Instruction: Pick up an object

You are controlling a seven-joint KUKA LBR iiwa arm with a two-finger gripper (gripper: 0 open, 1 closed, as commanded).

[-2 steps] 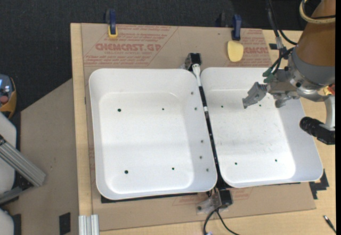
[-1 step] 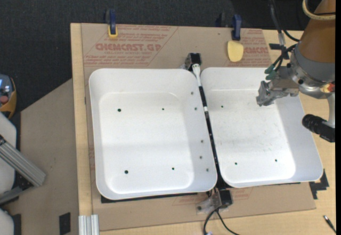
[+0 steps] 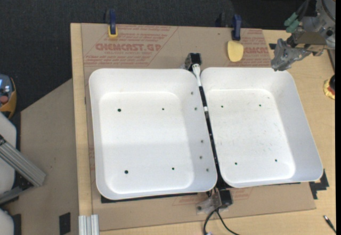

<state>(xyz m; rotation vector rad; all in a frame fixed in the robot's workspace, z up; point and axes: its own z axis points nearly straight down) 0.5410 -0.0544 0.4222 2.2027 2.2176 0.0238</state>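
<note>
A small yellow object (image 3: 235,50) lies on the brown board just beyond the far edge of the right bin (image 3: 298,122), near a blue clamp. My gripper (image 3: 281,61) hangs at the upper right, over the far right corner of the right bin, a short way right of the yellow object and apart from it. Nothing shows in its grasp. The left bin (image 3: 98,122) sits beside the right bin, with only small dark dots on its white floor.
Two blue clamps (image 3: 112,18) (image 3: 236,24) pin the board's far edge. A black bar (image 3: 205,116) runs between the bins. Cables and a connector (image 3: 216,202) lie at the front edge. A metal rail (image 3: 21,162) stands at the left.
</note>
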